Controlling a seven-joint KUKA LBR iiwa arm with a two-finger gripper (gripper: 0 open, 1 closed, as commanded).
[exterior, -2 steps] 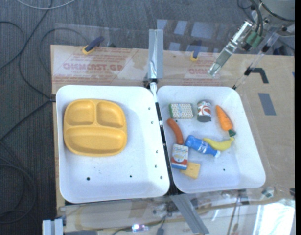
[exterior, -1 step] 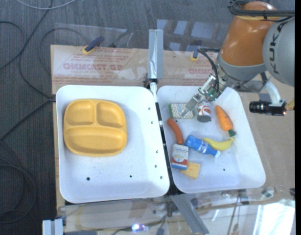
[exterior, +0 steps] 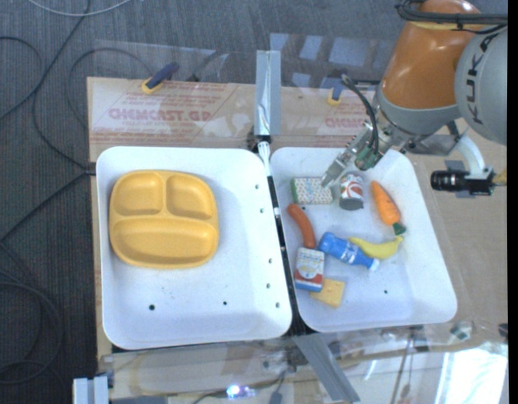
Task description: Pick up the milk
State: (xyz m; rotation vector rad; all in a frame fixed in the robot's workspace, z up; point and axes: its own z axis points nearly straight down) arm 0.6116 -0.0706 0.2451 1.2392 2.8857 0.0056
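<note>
The tool [exterior: 347, 165] hangs over the far part of the right bin [exterior: 427, 297], its slim fingers pointing down and toward the left; they blur into the clutter beneath them, so I cannot tell whether they are apart or together, and nothing can be seen between them. The wrist above is mostly covered by the arm's orange band [exterior: 423, 53], which is cut off at the top and right of the view.

Just below the tool's tips sits a small round can [exterior: 352, 192] with a red and white label, partly overlapped by the tool. Just left of the tips lies a speckled green and white packet [exterior: 312, 191]. To the right of the can a carrot [exterior: 386, 205] lies at a slant.

Nearer the camera come a red sausage [exterior: 302, 224], a blue bottle [exterior: 345, 249] and a banana [exterior: 378, 247] that touches the bottle's cap end. The milk [exterior: 309, 270], a small carton with red and blue print too small to read, lies well in front of the tool near the bin's left wall, beside a yellow cracker [exterior: 331, 292].

Well to the tool's left, the left bin [exterior: 157, 310] holds a yellow divided plate [exterior: 164, 218].
</note>
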